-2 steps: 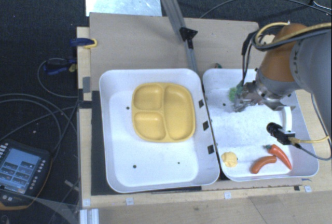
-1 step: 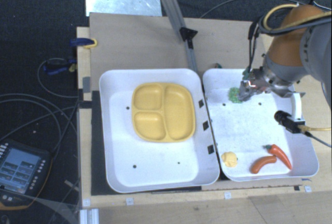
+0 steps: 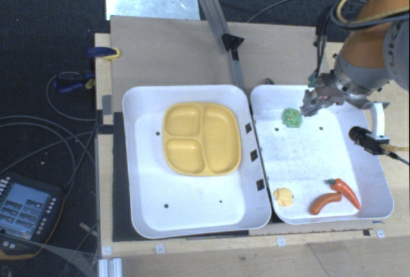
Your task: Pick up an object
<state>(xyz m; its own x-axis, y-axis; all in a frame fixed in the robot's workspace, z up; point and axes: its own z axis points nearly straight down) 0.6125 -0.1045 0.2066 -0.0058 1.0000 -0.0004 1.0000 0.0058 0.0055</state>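
Hovering gripper (image 3: 310, 107) near far edge of right bin (image 3: 384, 192), just beside green broccoli piece (image 3: 292, 117); grip state, cannot tell. Broccoli looks light, bumpy, probably soft plastic; pinch across crown, gentle squeeze.

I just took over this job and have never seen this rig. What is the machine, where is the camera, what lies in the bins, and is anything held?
One camera looks down at a slant. The grey arm with an orange band enters from the right; its gripper sits low in the right bin, beside a green broccoli-like toy. Nothing visibly sits between its fingers. Near that bin's front lie a red chili pepper, an orange-red sausage-like piece and a small yellow toy. The left bin holds a yellow divided plate.
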